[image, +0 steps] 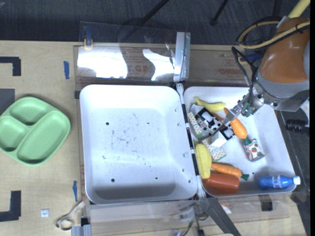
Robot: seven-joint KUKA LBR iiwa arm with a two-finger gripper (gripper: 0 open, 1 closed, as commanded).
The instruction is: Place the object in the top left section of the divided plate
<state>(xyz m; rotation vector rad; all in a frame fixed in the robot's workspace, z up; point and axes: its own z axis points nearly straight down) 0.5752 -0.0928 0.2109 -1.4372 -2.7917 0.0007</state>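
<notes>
The green divided plate (54,113) lies on the bench at the far left, outside both bins. Its top left section (29,109) holds nothing. My gripper (213,124) reaches down into the right bin (275,127), low over a cluster of toy food. It is just below a yellow banana (210,103) and left of an orange carrot (238,128). A patterned carton (196,125) lies at its left side. I see nothing clearly between its fingers. The plate is far to the gripper's left.
The right bin also holds a corn cob (203,160), a second carrot (227,169), a red sausage (222,183), a blue bottle (275,182) and a small carton (253,150). The left bin (88,102) sits between gripper and plate. A clear panel (128,58) stands behind it.
</notes>
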